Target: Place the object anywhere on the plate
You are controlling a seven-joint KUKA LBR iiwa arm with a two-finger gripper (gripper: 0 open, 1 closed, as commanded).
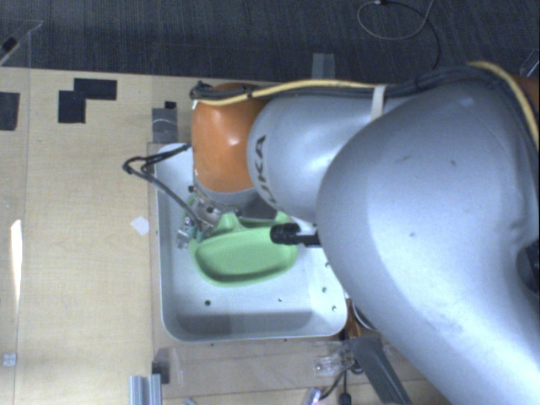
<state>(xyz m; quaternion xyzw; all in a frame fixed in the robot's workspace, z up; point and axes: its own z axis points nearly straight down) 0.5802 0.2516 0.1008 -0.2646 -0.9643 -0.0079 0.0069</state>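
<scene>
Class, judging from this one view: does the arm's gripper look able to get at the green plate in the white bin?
Probably yes. The gripper hangs right at the left rim of the green plate, inside the white bin, and nothing stands between them. The arm hides the plate's far edge.

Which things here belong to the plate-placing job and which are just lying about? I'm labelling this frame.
Job:
- green plate
- white bin holding it
- gripper low over the plate's left rim

Lying about:
- black cable on the carpet
- black markers on the bench
</scene>
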